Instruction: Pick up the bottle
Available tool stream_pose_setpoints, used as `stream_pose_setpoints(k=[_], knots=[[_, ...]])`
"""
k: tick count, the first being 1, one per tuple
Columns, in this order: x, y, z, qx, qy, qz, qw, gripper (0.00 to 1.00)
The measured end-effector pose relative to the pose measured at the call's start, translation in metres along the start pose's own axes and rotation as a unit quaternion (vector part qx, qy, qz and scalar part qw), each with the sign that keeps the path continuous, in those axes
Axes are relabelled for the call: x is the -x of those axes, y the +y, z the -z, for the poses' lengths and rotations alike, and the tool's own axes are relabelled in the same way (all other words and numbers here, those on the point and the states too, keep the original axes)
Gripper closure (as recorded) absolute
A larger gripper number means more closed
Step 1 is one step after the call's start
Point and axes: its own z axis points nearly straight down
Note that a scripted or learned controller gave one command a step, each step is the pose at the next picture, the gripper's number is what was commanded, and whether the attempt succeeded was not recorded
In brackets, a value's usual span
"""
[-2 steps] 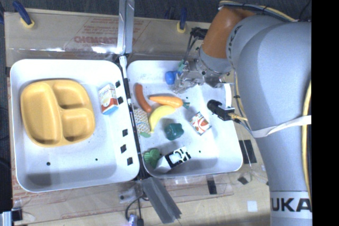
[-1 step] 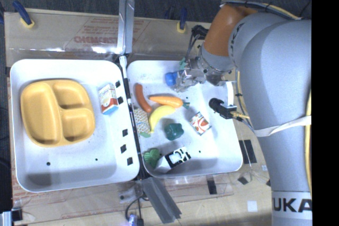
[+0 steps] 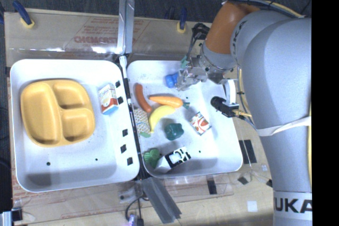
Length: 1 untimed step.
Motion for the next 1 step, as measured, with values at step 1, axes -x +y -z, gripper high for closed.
stream_pose_setpoints(k=[1], knots=[[-0.0797,-0.0198,0.1304,0.010,0.001,-0.203,0.9791,1.00]])
